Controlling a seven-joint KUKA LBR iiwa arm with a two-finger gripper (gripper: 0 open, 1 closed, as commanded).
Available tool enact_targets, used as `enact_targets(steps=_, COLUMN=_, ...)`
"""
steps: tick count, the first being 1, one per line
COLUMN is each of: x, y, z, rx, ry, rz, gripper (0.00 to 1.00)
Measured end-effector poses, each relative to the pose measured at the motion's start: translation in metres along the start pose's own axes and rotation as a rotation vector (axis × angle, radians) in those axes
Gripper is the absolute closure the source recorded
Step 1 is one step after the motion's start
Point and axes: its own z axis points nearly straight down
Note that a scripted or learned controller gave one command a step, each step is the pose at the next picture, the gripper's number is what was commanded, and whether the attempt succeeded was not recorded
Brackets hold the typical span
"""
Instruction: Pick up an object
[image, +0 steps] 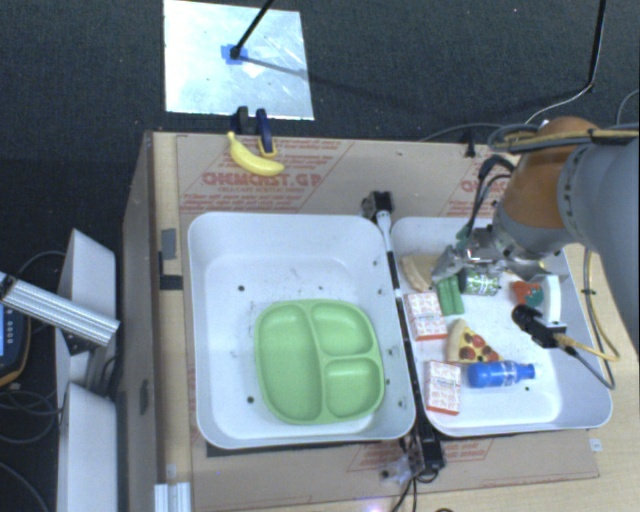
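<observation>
Packet (443, 388) sits just left of blue bottle (500, 374); we see gripper (468, 268) above pizza toy (470, 344) behind bottle, can't tell if open/closed.

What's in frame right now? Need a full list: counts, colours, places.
left bin: 1, white, on the bench
right bin: 1, white, beside it
plate: 1, green, divided, in left bin
banana: 1, yellow, on bench behind left bin
packets: 3, red and white, along right bin's left wall
pizza slice: 1, yellow and red, middle of right bin
bottle: 1, blue, lying down, front of right bin
block: 1, dark green, right bin, below gripper
wedge: 1, cream, right bin's back left
arm: 1, grey with orange band, from the right
gripper: 1, over right bin's back
</observation>
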Motion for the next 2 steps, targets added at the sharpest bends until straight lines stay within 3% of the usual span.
enact_targets(steps=1, x=0.012, y=-0.001, z=0.001, rx=-0.004, ry=0.000, rz=0.000, gripper=0.00)
enact_targets(steps=2, x=0.016, y=-0.025, z=0.010, rx=0.022, ry=0.008, rz=0.002, gripper=0.00)
